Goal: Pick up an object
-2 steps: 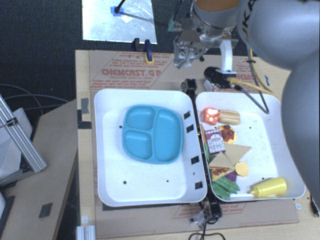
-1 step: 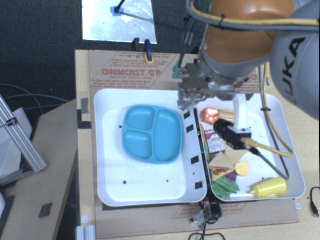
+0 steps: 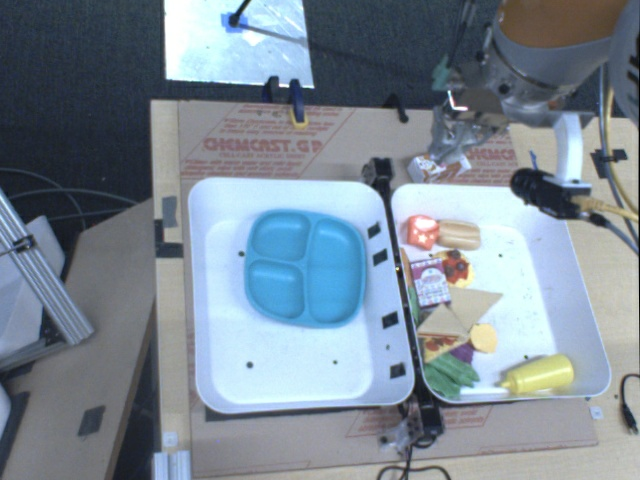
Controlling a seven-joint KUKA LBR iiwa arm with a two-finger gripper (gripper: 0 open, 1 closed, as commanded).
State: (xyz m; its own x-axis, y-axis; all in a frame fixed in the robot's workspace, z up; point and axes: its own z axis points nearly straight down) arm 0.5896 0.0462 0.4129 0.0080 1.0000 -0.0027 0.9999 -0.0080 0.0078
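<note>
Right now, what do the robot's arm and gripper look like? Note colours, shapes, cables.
The arm is thick, rounded and grey, with a broad orange band above the wrist. Thin dark cables hang beside it. The gripper is small, silver-grey metal, much narrower than the arm.

Looks like smooth white plastic for the bins (image 3: 215, 228), matt blue plastic for the plate (image 3: 305, 268), glossy yellow plastic for the bottle (image 3: 540, 373), matt brown cardboard for the board (image 3: 250, 140), shiny metal for the sheet (image 3: 215, 38).
</note>
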